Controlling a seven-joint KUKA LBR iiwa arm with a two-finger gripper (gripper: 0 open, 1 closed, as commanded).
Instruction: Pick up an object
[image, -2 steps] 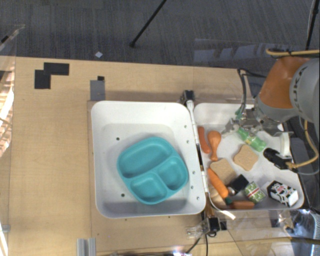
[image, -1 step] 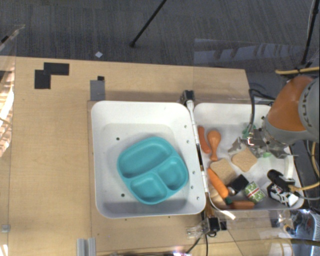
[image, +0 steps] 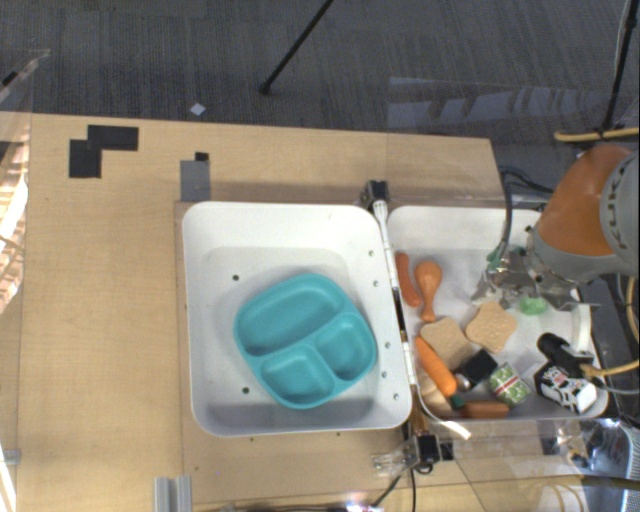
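A teal tray (image: 305, 340) is lying in the white left bin (image: 200, 300). In the white right bin (image: 455, 235) are showing orange carrots (image: 436, 365), tan toast (image: 491, 326), a green-and-white can (image: 509, 384) and a black-and-white cow (image: 565, 385). The counter (image: 100, 330) is showing tan with black patches (image: 100, 148).

Cluttered right bin (image: 450, 232), roomier left bin (image: 260, 225)

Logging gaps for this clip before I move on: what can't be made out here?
- Gripper, camera view: open or shut unclear; the arm's wrist covers it.
- Green object: mostly hidden under the gripper, kind unclear.
- Small can label: too small to read.
- Right bin far side: covered by the arm.
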